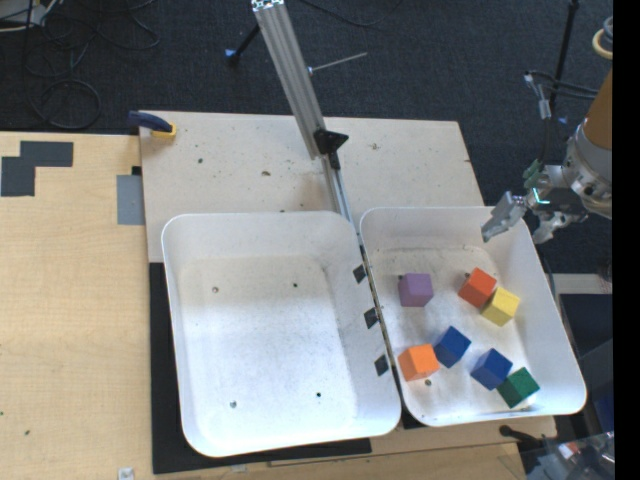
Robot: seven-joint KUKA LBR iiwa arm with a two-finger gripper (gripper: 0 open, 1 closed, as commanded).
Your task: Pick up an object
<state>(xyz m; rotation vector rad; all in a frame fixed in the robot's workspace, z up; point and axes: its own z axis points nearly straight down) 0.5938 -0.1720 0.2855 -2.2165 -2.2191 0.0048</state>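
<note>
The gripper [520,216] hangs spread and empty over the right bin's [565,353] upper-right rim — clear of the cubes below — with the red cube [478,287] nearest, touching the yellow cube [501,306].

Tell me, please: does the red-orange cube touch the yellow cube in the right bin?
Touching. In the camera view the red-orange cube and the yellow cube sit corner against side, with no white bin floor between them.

You see two white bins [260,230]; the right one carries a purple cube [415,289], two orange cubes [478,287], a yellow cube [501,305], two blue cubes [452,346] and a green cube [518,386].
</note>
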